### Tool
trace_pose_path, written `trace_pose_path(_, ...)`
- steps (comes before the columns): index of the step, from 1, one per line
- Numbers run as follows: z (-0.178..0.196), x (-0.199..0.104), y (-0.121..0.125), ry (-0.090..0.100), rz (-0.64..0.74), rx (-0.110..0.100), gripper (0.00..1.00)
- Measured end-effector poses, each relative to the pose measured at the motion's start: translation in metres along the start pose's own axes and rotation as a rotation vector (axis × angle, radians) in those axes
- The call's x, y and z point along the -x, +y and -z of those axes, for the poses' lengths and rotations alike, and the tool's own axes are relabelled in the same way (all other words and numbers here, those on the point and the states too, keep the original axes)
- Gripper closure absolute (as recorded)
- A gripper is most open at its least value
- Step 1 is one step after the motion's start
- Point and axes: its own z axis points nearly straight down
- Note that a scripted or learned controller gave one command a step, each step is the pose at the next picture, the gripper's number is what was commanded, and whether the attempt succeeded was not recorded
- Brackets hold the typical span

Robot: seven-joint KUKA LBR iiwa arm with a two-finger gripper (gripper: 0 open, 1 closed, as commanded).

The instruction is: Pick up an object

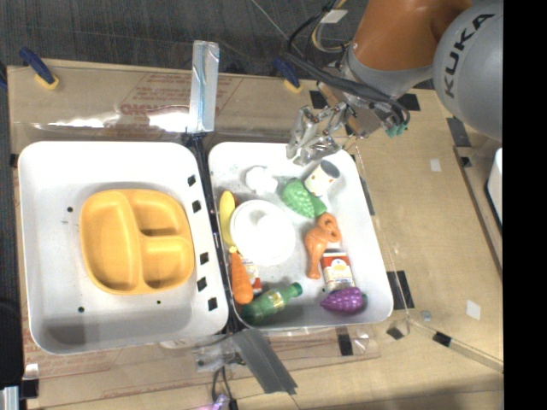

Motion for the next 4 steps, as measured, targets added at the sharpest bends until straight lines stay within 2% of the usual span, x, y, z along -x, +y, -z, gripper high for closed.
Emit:
trace_pose_path(1,0.03,0.002,0.002,-0.004,-0.046,-0.003,1.0)
trace_pose_path(2,0.046,-0.012,-0.022,-0.004,-0.077,-0.004,1.0)
trace_pose_path(3,0.026,0.007,0.067,-0.001,-0.111,0.001,1.0)
trace_pose_path(4,-0.001,0.057,0.102,-0.001,-0.167,0.001,1.0)
